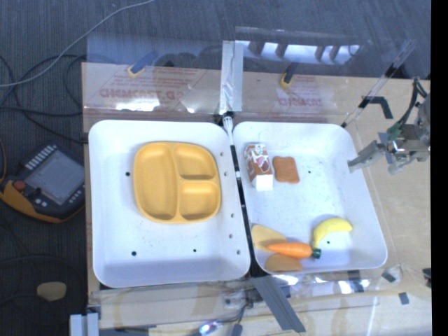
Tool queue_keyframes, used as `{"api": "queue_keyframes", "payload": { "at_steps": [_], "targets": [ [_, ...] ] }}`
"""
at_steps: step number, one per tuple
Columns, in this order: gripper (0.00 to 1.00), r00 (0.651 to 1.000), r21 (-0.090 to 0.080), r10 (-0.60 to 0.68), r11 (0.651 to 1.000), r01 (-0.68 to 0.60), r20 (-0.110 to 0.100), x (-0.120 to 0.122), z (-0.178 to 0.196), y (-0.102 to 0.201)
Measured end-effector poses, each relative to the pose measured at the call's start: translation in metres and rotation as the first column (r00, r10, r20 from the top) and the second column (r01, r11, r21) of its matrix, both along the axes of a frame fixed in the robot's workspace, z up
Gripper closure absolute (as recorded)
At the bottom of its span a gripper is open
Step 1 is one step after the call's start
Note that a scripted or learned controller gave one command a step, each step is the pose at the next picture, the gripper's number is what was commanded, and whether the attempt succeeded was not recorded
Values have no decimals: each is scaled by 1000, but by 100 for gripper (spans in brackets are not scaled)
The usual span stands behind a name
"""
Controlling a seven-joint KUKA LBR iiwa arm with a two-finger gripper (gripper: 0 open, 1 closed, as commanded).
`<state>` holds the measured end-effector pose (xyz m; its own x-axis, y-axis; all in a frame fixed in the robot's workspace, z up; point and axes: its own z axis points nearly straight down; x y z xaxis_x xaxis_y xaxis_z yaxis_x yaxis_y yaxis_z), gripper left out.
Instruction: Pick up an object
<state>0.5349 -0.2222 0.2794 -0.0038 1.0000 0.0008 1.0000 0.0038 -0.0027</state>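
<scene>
Gripper [399, 152] is seen beyond the right bin's [350, 187] right rim; finger state cannot be told. Carrot [290, 249] is found near that bin's front wall, long axis left-right, green tip rightward, touching the banana [330, 228].

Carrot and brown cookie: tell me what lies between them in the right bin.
Camera view: bare white bin floor between the carrot and brown cookie.
</scene>
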Motion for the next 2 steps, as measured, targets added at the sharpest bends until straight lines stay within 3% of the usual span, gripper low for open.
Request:
{"api": "queue_keyframes", "payload": {
  "at_steps": [1,2],
  "targets": [
    [0,1000,11,1,1000,-1,3,6,-176,8],
    [0,984,10,-176,984,176,-4,26,-184,16]
  ]
}}
